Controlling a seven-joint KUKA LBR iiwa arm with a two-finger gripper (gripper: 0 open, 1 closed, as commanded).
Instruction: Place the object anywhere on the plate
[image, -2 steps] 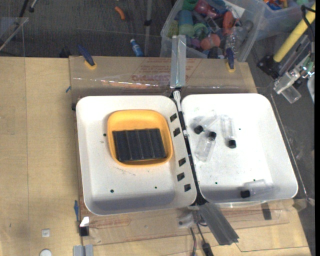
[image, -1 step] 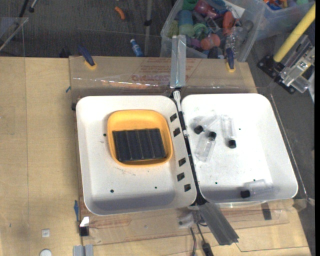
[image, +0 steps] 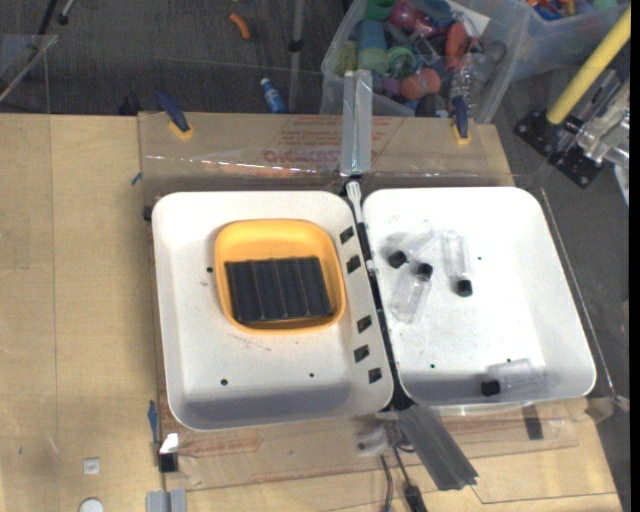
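An orange plate (image: 228, 243) lies in the left white bin (image: 185, 385), a little behind its middle. A dark, ribbed rectangular object (image: 278, 289) rests flat on the plate and covers most of the plate's floor. Nothing touches or covers the object.
The right white bin (image: 540, 300) holds several clear tubes with black caps (image: 425, 268), and one more tube (image: 508, 378) lies near its front rim. A black divider strip (image: 365, 300) runs between the bins. Metal hardware and a yellow bar (image: 600, 60) stand past the upper right corner.
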